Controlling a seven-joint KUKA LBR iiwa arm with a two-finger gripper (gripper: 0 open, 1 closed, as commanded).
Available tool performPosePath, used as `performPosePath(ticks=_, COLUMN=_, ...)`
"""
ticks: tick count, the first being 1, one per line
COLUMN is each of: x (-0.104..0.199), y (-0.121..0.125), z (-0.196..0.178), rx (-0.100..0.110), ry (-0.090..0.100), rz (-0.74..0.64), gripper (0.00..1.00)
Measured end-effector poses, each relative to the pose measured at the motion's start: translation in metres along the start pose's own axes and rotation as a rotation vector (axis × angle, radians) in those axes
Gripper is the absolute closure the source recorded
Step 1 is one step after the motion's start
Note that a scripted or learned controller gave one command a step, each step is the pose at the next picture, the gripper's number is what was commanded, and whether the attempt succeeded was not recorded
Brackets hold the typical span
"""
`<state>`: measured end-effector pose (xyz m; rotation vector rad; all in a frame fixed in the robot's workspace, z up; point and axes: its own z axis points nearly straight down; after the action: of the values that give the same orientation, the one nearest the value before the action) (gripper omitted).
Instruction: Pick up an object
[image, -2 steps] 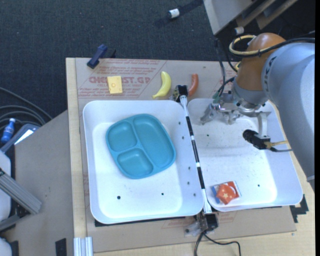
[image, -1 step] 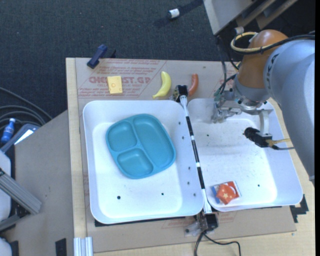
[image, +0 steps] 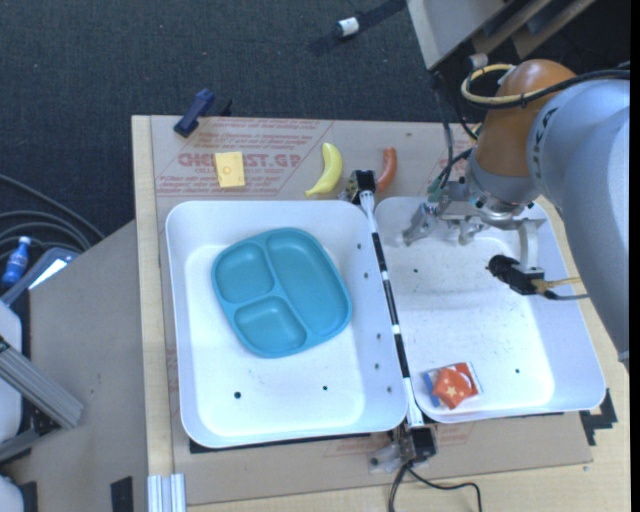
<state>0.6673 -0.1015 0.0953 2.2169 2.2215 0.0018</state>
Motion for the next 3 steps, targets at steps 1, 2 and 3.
performPosePath(ticks=1, x=0.000, y=0.001, z=-0.010, rx=-0.003, ry=-0.001, rz=-0.001, gripper=1.00)
performPosePath(ticks=2, x=0.000, y=0.001, z=-0.010, rx=-0.002, ry=-0.001, rz=-0.001, gripper=0.00)
performPosePath(ticks=3, x=0.001, y=0.001, z=-0.021, rx=-0.005, ry=-0.002, rz=-0.001, gripper=1.00)
